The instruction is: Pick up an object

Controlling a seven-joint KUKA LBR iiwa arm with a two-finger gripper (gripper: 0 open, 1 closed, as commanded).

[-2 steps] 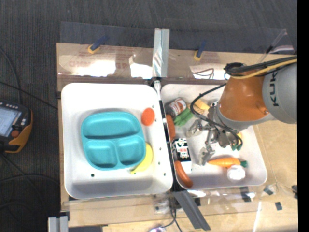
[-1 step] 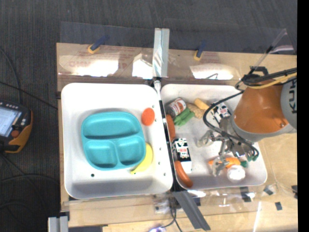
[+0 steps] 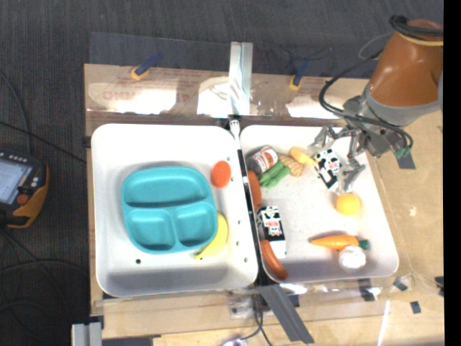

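My gripper (image 3: 337,157) hangs over the far right part of the right bin (image 3: 382,222), below the orange wrist band. A small black-and-white cow-patterned carton (image 3: 329,169) sits between its fingers, and the gripper is shut on it. Just below lies a yellow lemon (image 3: 348,204). A second cow-patterned carton (image 3: 271,223) lies near the bin's left wall. An orange carrot (image 3: 333,241) and a white garlic bulb (image 3: 352,258) rest at the front right.
A small can (image 3: 263,157), a green vegetable (image 3: 272,176) and a yellow piece (image 3: 302,155) crowd the right bin's far left. A brown sausage (image 3: 273,262) lies along the divider. The left bin (image 3: 108,265) holds a teal divided plate (image 3: 169,207), an orange ball (image 3: 221,173) and a banana (image 3: 214,241).
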